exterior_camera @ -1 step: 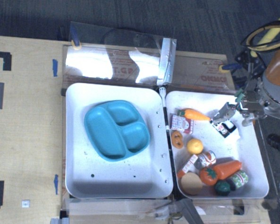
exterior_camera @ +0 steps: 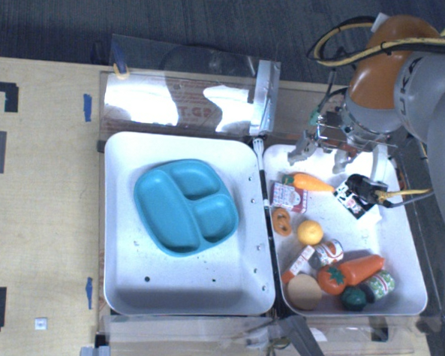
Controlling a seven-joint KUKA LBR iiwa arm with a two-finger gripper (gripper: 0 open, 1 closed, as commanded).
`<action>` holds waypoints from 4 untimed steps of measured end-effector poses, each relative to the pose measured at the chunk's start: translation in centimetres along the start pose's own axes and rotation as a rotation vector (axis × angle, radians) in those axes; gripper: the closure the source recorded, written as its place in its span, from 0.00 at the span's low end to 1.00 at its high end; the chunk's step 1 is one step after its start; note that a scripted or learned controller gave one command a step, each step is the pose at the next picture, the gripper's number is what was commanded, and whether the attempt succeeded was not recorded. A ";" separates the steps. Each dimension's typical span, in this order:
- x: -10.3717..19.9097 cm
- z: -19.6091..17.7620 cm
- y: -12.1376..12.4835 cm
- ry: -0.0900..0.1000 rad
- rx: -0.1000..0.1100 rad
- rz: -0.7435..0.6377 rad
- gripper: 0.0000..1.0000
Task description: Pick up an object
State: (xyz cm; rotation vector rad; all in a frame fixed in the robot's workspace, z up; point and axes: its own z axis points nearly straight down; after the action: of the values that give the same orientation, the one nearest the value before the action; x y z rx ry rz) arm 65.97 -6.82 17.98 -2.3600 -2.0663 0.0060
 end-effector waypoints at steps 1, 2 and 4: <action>-2.6 7.9 -2.1 0.001 -0.019 0.049 0.00; -2.7 8.7 0.6 0.006 0.019 0.063 0.00; 2.3 -0.7 0.6 0.002 -0.011 0.159 1.00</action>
State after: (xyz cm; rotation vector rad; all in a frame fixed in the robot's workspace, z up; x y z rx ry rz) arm 66.86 -4.58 18.69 -2.5228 -1.8763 -0.0071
